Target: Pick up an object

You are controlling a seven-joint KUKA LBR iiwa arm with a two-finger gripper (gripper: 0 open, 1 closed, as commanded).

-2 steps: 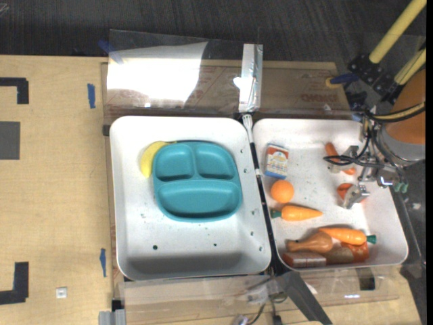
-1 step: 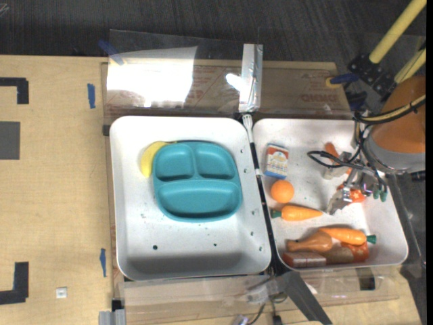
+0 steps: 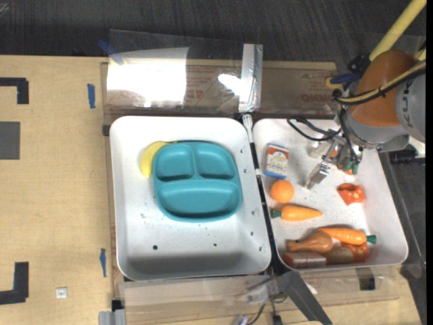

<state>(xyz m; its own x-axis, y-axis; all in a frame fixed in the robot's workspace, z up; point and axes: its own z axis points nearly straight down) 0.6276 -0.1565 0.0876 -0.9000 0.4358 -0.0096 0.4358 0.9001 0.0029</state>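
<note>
My gripper [image 3: 323,166] hangs over the upper middle of the right bin [image 3: 396,239], below the arm's orange band. Nothing shows in its grasp. Just left of it stands a small white and red carton [image 3: 277,161], with an orange ball [image 3: 282,191] below that. A red pepper piece [image 3: 351,193] lies just right of and below the gripper. Lower down are one carrot [image 3: 300,213], a second carrot [image 3: 346,235] and a brown drumstick [image 3: 313,244] beside a red-brown piece [image 3: 345,254].
The left bin [image 3: 128,181] holds a teal divided plate [image 3: 197,180] that partly covers a yellow object [image 3: 148,156]. A clear plastic sheet and a silver strip [image 3: 250,76] stand behind the bins. Black cables [image 3: 308,128] trail across the right bin's top.
</note>
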